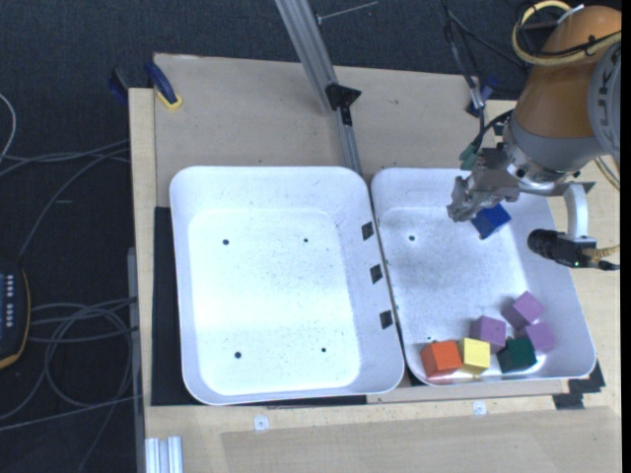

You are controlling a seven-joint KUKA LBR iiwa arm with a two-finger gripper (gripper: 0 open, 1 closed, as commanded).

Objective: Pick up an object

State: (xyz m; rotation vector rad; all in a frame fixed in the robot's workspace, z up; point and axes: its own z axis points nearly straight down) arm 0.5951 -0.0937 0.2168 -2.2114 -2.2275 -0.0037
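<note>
My gripper (476, 214) hangs over the far part of the right bin (424, 264), below the grey arm with its orange band. A blue block (491, 222) sits tilted at the fingertips, with one grey finger (460, 210) on its left side, and the gripper is shut on it. In the bin's near right corner lie an orange block (443, 357), a yellow block (477, 354), a green block (516, 354) and three purple blocks (490, 329).
The left bin (266, 284) lies beside the right one, with black clips (376, 273) along the shared rim. A slanted metal pole (314, 52) rises behind the bins. A black cable plug (554, 245) sticks out to the right of the gripper.
</note>
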